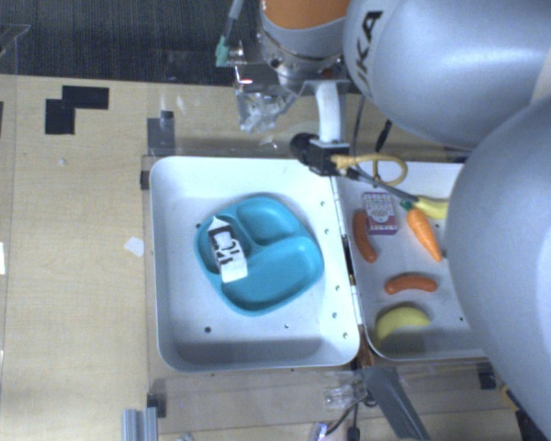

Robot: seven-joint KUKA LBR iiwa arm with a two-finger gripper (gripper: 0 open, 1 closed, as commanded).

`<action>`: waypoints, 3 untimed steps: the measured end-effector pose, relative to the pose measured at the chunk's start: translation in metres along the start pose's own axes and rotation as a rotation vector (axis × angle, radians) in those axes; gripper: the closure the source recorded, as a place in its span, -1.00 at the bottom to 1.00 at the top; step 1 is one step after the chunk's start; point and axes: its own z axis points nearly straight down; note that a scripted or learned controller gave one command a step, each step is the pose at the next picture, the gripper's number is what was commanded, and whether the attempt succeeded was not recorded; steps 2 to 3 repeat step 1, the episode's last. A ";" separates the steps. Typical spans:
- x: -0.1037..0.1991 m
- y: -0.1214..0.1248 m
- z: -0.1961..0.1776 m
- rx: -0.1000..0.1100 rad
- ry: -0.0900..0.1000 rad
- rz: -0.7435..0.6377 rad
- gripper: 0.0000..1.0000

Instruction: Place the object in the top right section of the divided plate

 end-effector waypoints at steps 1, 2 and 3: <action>0.015 -0.049 0.101 0.004 0.000 0.087 1.00; 0.015 -0.049 0.101 0.004 0.000 0.087 1.00; 0.015 -0.049 0.101 0.004 0.000 0.087 1.00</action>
